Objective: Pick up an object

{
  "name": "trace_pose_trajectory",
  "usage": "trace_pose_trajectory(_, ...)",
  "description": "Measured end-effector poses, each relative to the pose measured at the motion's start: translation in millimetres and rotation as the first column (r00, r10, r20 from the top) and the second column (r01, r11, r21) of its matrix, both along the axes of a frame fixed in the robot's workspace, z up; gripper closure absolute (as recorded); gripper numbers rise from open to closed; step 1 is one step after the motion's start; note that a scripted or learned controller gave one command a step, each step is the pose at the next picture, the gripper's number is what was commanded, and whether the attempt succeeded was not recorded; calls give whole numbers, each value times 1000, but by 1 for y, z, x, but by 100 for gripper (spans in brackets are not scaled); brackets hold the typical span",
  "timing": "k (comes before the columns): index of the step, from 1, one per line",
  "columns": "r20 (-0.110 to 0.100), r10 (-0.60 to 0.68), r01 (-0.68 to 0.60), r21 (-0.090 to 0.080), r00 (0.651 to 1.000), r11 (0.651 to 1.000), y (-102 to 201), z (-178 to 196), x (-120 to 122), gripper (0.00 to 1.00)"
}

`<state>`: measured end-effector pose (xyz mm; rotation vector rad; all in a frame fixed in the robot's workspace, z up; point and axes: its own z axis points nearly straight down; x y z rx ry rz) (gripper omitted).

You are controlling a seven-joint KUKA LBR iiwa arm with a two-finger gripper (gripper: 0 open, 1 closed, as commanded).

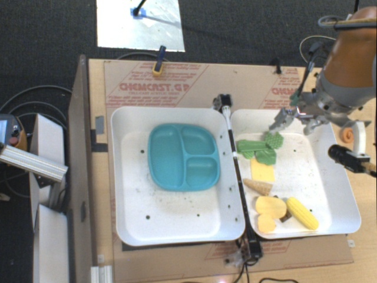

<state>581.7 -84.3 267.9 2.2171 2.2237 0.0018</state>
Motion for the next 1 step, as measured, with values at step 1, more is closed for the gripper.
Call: trace_pose_trajectory(1,-16,-10,10,0,1000,1000,-62,-138,-60,0)
